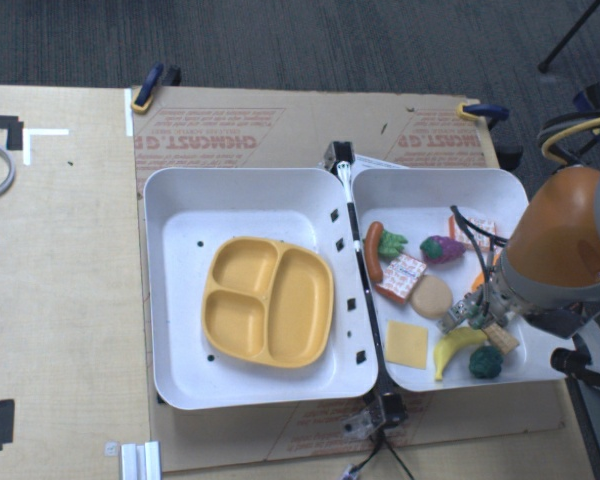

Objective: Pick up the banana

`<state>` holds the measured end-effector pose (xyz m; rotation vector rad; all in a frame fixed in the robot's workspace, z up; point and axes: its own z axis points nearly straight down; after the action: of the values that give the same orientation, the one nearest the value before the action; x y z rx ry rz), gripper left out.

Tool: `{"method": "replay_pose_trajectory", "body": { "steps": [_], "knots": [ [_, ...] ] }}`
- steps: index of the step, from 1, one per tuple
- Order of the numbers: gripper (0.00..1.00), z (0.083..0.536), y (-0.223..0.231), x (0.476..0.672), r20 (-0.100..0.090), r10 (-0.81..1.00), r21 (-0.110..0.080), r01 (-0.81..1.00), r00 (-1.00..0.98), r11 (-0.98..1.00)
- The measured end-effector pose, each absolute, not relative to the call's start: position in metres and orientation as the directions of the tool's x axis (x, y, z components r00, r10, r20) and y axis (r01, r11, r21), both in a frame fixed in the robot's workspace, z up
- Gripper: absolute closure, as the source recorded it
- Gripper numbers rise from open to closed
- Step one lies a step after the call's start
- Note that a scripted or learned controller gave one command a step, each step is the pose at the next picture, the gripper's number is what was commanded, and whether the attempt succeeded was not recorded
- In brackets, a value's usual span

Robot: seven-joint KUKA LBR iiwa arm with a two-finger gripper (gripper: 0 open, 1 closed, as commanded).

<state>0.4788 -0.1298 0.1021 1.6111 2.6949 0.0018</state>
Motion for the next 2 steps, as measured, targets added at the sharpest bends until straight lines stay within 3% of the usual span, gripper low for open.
{"method": "replay_pose_trajectory", "body": {
  "steps": [1,2],
  "knots": [
    [0.0,0.102,-0.13,0.479,-0.001,0.881,0.002,0.881,-0.474,0.474],
    [0.0,0.092,-0.101,0.478,0.0,0.809,0.001,0.809,-0.588,0.588]
  ]
}}
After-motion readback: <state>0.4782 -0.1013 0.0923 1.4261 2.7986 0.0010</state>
